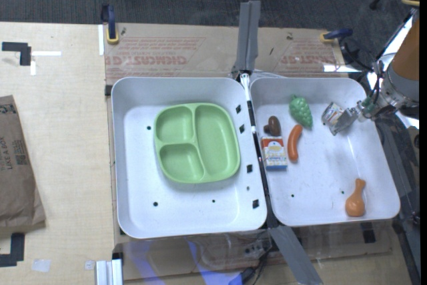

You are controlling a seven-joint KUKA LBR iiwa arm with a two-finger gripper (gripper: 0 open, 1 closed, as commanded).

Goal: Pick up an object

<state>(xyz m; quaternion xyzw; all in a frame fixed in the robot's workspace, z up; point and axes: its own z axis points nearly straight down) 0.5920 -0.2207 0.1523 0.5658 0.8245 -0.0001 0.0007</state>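
Note:
The right bin (373, 143) holds several small objects. A green bumpy toy (300, 110) lies near its back, a brown piece (272, 125) sits by the left wall, and an orange sausage shape (294, 142) lies beside a small red, white and blue box (274, 153). An orange gourd-shaped toy (355, 198) rests near the front right corner. My gripper (337, 119) hangs over the back right part of this bin, just right of the green toy and apart from it. I see nothing in it.
A green divided plate (197, 141) fills the middle of the left bin (127, 163). A grey divider post (248, 37) rises behind the seam between the bins. A brown paper bag (17, 163) lies on the bench at far left.

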